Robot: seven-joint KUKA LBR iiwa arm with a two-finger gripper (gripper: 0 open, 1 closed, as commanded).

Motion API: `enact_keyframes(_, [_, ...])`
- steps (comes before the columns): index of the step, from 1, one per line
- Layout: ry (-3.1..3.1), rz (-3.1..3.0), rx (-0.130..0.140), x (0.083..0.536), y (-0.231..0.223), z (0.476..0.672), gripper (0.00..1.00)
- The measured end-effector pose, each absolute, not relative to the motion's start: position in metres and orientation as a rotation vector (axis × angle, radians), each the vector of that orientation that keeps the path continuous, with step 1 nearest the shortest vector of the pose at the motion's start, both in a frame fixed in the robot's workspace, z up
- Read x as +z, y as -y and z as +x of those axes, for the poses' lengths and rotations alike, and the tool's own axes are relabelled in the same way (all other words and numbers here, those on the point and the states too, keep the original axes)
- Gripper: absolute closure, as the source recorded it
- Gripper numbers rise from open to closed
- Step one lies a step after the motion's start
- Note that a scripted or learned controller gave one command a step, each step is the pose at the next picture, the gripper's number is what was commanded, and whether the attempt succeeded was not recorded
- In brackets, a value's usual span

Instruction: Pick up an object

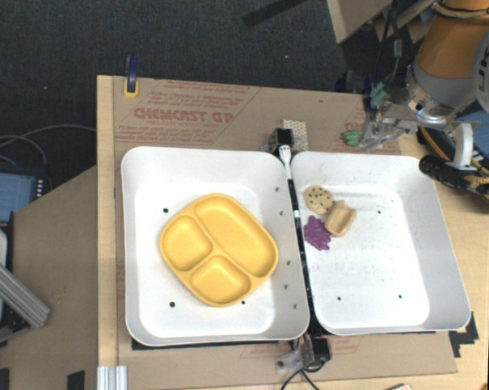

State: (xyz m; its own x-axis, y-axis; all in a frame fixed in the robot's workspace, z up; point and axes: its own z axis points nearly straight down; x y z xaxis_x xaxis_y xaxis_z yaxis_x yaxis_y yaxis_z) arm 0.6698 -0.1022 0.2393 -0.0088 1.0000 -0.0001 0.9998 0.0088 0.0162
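- Up at the top right, the gripper [382,127] hangs over the bench just beyond the far edge of the right bin [401,310]; something small and green sits at its tips, but I cannot tell whether the fingers are apart or closed, or whether they hold it.
- Inside the right bin, near its left wall, three small things cluster together: a round cookie [316,198], a tan block [340,218] just beside it, and a purple piece [316,233] (crumpled-looking) touching the block's lower left.
- Well apart from the gripper, the left bin [142,307] carries a yellow divided plate [218,248] with three compartments, lying flat near the middle.
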Motion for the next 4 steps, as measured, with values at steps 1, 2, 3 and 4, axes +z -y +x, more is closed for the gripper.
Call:
enact_keyframes(1, [-2.223,2.225,-0.002,0.078,0.110,0.665,1.00])
enact_keyframes(2, [-2.222,2.204,0.021,0.233,0.037,0.670,1.00])
enact_keyframes(3, [-2.213,2.220,0.006,0.282,0.074,0.640,1.00])
enact_keyframes(4, [-2.220,2.235,-0.013,0.135,0.135,0.629,1.00])
